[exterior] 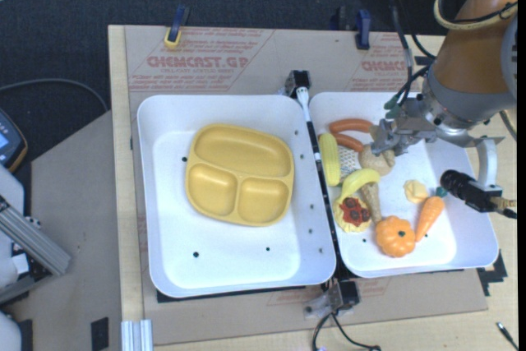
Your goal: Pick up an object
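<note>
Yellow divided tray (240,174) (three compartments), left white bin (164,201), blue clamps (362,29)

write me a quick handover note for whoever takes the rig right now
Gripper: low over the right bin, above the toy food; finger state unclear, nothing seen held.
Right bin: hot dog, corn cob, banana, pizza slice, small pumpkin, carrot.
Left bin: yellow divided plate.
Done: arm is placed over the food pile.
Left: grasp one item and lift it.

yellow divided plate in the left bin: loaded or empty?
Empty. The yellow plate lies flat in the left bin, all three compartments bare; the toy food sits in the right bin.
</note>
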